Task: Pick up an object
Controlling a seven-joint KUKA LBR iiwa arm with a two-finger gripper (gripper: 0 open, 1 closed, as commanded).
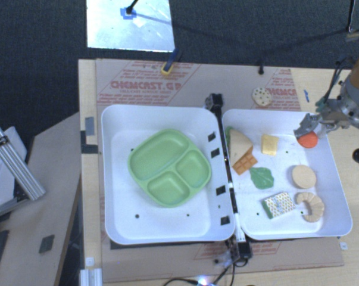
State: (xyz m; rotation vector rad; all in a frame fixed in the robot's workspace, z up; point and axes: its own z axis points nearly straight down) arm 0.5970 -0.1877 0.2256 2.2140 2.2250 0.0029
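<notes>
At the near edge of the wooden tabletop [90,177] sit two shallow white bins, side by side. The left white bin [116,219] holds a light green plastic plate with three sections [169,167], and the plate lies near the middle of that bin.

The right white bin [340,216] holds many small toy foods. In its near part lie a small box with a speckled pattern [278,205] and a tan curved pastry piece [311,206], close together. Just behind them sit a dark green leaf-shaped piece [262,177] and a round tan cookie-like disc [303,176]. Nearer the middle wall of the bin lie a brown waffle-like square [243,160] and a pale wedge of toy bread [239,142], touching each other. A small yellow block [269,144] sits behind them.

At the far right corner of this bin lies a round red-orange toy [309,140]. The grey hand [308,127] is right over it, reaching in from the right. I cannot tell how the hand's parts are set, or whether it grips the toy.

A round spotted cookie [262,96] lies on the tabletop behind the right bin.
</notes>
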